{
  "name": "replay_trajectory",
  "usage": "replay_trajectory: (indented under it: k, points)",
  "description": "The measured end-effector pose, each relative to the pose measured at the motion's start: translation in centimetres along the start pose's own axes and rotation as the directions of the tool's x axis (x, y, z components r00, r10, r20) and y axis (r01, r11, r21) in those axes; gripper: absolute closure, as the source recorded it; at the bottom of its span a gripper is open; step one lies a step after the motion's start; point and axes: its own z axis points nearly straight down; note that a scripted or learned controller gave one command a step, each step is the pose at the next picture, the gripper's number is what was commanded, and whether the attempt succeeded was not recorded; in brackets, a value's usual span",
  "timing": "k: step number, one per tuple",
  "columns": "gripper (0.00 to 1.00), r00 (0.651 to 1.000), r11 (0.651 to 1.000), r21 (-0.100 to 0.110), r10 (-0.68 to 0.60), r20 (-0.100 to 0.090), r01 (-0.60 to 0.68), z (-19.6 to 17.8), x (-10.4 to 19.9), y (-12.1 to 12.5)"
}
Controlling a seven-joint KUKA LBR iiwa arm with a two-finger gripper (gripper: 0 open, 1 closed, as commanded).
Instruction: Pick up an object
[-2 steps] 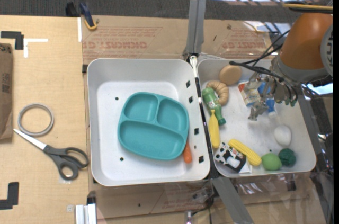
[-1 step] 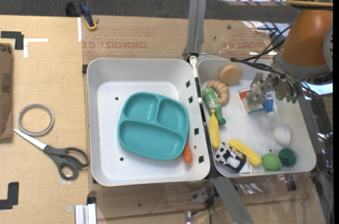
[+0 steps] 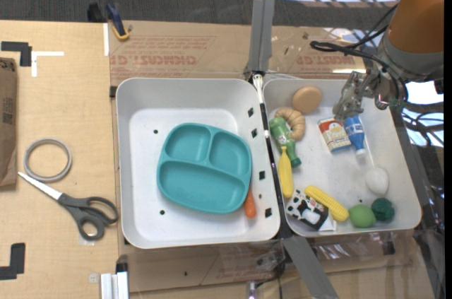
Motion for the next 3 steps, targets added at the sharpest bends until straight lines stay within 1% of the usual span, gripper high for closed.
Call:
replay_trajectory:
  k: [1, 2, 3]
  points:
    - [1.0, 0.945, 0.945, -0.002, -0.327, -0.003, 0.327, 13.5, 1.0, -0.2]
    - [0.0, 0.945, 0.945, -0.002, -0.327, -0.003, 0.327, 13.5, 1.0, -0.2]
    - [0.0, 0.899, 0.899, 0.0, -0.438, 0.0, 0.438, 11.5, 1.2, -5.8]
